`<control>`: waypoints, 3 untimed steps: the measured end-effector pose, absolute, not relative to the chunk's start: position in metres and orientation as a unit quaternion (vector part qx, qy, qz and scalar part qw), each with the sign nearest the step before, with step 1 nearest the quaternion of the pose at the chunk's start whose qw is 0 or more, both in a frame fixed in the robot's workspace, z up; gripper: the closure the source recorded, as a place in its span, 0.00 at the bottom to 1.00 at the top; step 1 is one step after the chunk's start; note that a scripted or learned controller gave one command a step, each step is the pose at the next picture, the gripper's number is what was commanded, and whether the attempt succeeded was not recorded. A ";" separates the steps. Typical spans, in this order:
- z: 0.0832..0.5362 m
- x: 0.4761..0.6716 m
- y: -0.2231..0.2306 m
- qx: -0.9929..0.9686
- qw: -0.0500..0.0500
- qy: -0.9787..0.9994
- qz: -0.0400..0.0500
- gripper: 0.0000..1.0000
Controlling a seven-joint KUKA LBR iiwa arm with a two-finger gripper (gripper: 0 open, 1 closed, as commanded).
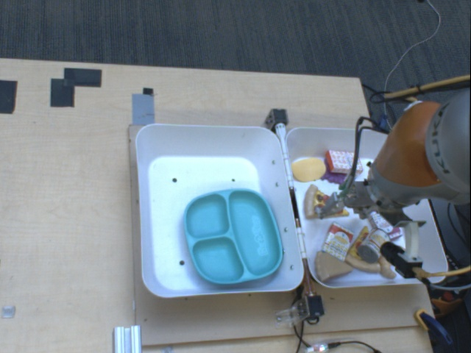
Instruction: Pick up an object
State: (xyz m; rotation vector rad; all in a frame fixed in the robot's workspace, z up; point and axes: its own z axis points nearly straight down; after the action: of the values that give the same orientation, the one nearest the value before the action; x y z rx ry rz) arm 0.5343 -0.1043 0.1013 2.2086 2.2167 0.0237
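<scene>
Across the pale bench [73, 197], 2 shallow white bins side by side, presumably to keep loose goods within reach. Over the right bin [316, 133], the grey arm [412, 153] with its orange band, bent low, likely for the sake of the small, easily lifted things there. In the left bin [158, 142], just 1 blue 3-part plate [234, 235], flat and well apart from the tool. Gripper [352, 197] down among the clutter, just beside a pizza-like slice [320, 203], the probable target; impossible to tell wide from narrow, or holding from bare, under the wrist. Nearby, a tan wedge [333, 269], a printed carton [337, 243], a yellow lump [308, 169] and a pink box [338, 159]. Further pieces beneath the arm, half covered, too muddled to name.
</scene>
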 end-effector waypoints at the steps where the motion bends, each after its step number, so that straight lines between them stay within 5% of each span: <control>1: 0.112 0.536 -0.104 0.705 0.007 0.709 0.009 1.00; 2: 0.112 0.536 -0.104 0.705 0.007 0.709 0.009 0.00; 3: 0.087 0.490 -0.085 0.707 0.005 0.707 0.003 0.00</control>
State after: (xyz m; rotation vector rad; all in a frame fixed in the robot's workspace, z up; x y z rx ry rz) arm 0.4899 -0.0846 0.0874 2.2140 2.2146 0.0107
